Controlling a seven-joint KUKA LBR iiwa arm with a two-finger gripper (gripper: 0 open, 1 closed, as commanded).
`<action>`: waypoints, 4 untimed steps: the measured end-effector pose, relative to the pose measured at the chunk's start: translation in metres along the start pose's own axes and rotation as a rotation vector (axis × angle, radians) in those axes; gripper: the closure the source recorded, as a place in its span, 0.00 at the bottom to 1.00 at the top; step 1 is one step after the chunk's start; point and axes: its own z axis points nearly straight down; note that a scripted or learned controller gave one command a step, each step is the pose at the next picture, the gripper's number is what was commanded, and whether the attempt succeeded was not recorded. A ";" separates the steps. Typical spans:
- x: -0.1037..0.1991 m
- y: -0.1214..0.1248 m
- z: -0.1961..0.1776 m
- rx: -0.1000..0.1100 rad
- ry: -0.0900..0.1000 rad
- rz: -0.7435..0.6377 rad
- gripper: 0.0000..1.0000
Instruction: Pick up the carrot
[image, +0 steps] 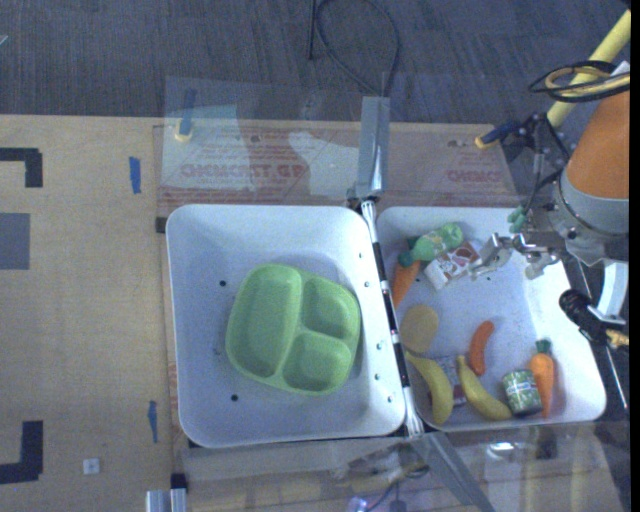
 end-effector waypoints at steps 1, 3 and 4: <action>-0.061 -0.054 0.051 0.000 -0.001 0.097 0.00; -0.083 -0.080 0.125 -0.004 0.000 0.110 1.00; -0.053 -0.045 0.037 -0.001 -0.002 0.273 1.00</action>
